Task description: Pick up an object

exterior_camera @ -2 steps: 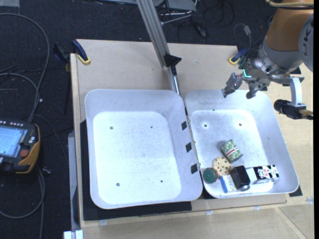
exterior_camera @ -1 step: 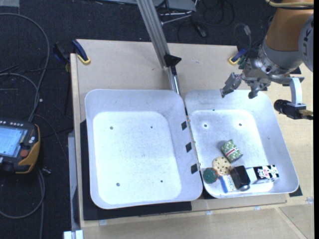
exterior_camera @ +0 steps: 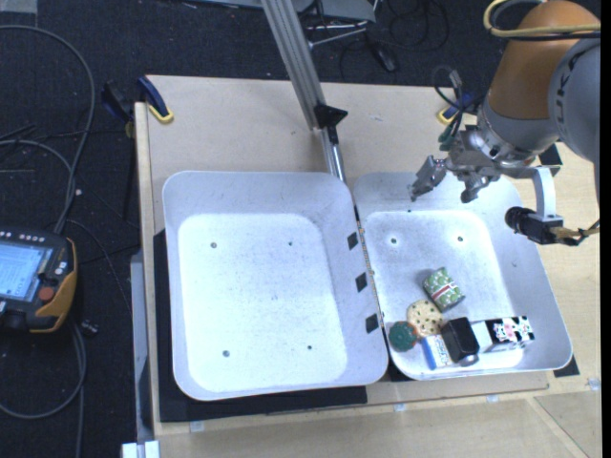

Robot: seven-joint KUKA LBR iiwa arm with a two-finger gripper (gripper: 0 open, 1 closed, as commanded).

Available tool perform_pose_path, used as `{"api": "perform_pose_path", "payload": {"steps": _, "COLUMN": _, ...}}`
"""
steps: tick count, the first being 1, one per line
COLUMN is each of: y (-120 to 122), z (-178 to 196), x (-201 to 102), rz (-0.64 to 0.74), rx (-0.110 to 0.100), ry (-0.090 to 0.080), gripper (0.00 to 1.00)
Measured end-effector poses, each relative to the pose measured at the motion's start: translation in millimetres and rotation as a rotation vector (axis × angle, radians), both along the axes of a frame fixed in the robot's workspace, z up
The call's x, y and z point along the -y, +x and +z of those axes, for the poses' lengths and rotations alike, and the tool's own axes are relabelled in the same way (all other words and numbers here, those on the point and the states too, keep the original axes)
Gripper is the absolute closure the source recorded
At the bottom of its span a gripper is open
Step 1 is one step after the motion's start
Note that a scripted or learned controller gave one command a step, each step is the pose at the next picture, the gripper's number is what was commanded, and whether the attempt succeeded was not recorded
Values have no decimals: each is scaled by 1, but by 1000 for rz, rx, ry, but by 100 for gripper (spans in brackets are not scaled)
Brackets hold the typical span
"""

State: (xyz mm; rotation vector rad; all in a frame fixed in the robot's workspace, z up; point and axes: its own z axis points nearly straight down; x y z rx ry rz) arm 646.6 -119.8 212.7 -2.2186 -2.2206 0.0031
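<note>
Hovering above the far edge of the right-hand bin [exterior_camera: 516, 256], the gripper [exterior_camera: 444, 187] of a grey KUKA arm [exterior_camera: 535, 74] hangs with its two dark fingers spread apart and nothing between them, the orange band above the wrist catching the light at the upper right of the frame. Both shallow white bins sit side by side on a pale wooden bench [exterior_camera: 239, 127]; the left-hand bin [exterior_camera: 191, 198] shows a bare speckled floor. Every candidate for picking lies clustered in the near part of the right-hand bin, well apart from the open fingers: a small green patterned block [exterior_camera: 443, 288] tilted on its own, just below it a tan speckled cookie-like disc [exterior_camera: 424, 318], a dark green round piece [exterior_camera: 401, 336] at the bin's near-left corner, a black block [exterior_camera: 460, 340] beside a blue and white item [exterior_camera: 435, 353], and a white box with black markings [exterior_camera: 510, 332] nearest the right wall. The disc, the black block and the blue and white item crowd so tightly that they appear to touch. A slanted metal rail [exterior_camera: 291, 46] crosses the top of the bench toward the seam between the bins, cables trail across the dark floor, and a teach pendant [exterior_camera: 33, 280] with a lit screen rests at the far left.
</note>
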Motion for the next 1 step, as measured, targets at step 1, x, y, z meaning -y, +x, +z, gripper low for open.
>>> {"api": "perform_pose_path", "payload": {"steps": 1, "y": 2, "z": -43, "x": 0, "rz": -1, "rx": 0, "ry": 0, "gripper": 0}}
